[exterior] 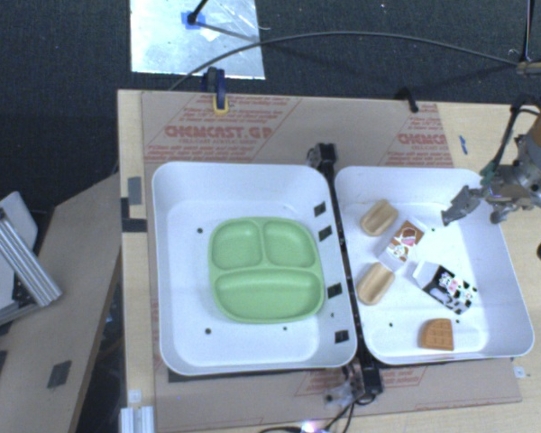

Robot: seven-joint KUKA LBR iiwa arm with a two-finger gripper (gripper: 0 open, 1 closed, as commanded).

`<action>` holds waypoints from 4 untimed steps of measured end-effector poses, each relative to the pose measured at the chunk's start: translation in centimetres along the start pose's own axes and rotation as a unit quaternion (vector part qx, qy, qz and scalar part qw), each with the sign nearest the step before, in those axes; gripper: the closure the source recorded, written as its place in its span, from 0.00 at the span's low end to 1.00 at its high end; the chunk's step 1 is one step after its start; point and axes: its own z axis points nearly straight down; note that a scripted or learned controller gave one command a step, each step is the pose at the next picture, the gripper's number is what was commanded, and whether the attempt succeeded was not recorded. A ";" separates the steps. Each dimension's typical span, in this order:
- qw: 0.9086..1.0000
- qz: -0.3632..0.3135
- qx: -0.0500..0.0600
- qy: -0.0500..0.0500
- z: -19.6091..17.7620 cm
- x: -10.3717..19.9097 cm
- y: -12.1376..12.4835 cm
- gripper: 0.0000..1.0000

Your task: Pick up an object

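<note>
Right bin (514,318): holds five small items. Two tan bread-like pieces (378,217) and (375,283), a small printed carton (404,241), a black-and-white patterned box (448,288), a waffle-like piece (437,335). Any one would serve as the pick.

Left bin (176,242): holds a green divided tray (267,269).

Claw (460,206): over the right bin's far right part, near the upper rim; nothing seen between its fingers. Whether they are apart or together cannot be told at this size and angle.

Risks, as judged:
- The carton, the lower bread piece and the patterned box lie close together; a descent among them could knock a neighbour or close on two at once.
- The carton and box lie tilted, so fingers may slip off a corner.
- The waffle piece sits near the front wall; a finger could strike the rim.

Room: open white floor lies directly beneath the claw and along the right wall. The upper bread piece stands most apart, with space on its far side. The bins' shared wall (341,269) limits approach from the left.
</note>
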 end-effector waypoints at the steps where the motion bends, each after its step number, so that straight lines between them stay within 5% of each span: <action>1: 1.000 -0.002 -0.006 -0.001 -0.7 0.1 0.3 0.00; 3: 1.000 0.000 -0.004 -0.001 9.9 0.5 -0.1 0.00; 4: 1.000 -0.002 -0.015 -0.003 11.5 0.3 0.6 0.00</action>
